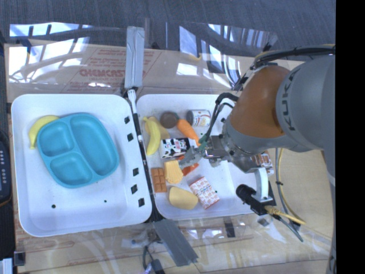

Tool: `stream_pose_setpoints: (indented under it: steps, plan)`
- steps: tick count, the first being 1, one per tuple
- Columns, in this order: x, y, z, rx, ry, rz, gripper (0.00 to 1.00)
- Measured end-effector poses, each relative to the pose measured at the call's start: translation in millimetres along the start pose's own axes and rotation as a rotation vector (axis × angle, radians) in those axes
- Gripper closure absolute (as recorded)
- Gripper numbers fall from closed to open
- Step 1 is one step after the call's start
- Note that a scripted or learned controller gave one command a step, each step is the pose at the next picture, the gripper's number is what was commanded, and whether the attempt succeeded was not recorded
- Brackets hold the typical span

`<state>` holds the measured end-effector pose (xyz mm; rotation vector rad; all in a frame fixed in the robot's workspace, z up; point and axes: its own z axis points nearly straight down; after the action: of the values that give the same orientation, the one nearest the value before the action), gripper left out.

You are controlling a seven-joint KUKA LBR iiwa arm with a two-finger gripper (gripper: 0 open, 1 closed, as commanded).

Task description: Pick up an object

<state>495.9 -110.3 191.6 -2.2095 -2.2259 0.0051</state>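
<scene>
Grey arm reaching into right bin (242, 209), jaws low over the toy food, opening cannot be told, carrot (187, 129) just beside them, milk carton (174, 147) close by

Glossy blue plastic plate (80, 148) in matt white bin (34, 210).
</scene>
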Motion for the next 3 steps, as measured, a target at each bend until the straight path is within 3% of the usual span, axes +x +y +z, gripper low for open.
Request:
stream_pose_setpoints:
  steps: [1, 2, 3]
  plan:
    - [-14, 20, 90, -0.021, -0.007, -0.205, 0.0]
    - [8, 48, 96, -0.012, -0.004, -0.114, 0.0]
    - [9, 46, 90, -0.001, -0.003, -0.119, 1.0]
